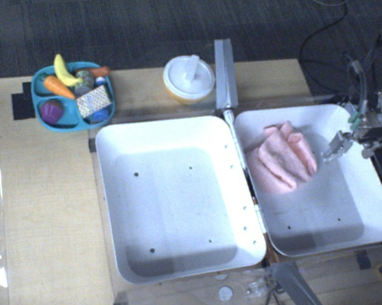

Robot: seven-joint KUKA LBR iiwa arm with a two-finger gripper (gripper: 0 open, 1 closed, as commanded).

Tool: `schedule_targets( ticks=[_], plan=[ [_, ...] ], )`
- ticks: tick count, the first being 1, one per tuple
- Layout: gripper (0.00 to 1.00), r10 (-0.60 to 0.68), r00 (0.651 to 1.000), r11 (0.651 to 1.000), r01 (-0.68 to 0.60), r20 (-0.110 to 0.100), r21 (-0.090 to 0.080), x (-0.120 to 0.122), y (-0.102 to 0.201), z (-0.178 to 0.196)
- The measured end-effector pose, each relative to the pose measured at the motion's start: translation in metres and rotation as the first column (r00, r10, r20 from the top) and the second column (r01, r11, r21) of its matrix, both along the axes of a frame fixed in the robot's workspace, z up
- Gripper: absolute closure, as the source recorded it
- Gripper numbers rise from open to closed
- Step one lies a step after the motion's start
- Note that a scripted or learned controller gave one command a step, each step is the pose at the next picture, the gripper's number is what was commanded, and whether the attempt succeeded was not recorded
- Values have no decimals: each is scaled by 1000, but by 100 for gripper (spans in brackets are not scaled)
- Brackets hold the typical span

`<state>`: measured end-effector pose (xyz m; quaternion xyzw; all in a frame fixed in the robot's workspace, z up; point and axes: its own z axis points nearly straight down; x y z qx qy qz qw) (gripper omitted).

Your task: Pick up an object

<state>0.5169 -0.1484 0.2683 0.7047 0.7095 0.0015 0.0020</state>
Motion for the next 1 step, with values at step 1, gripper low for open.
schedule_targets(
  ticks=[1],
  plan=[
    [0,121,993,993,-121,0,0,59,14,-95]
  ],
)
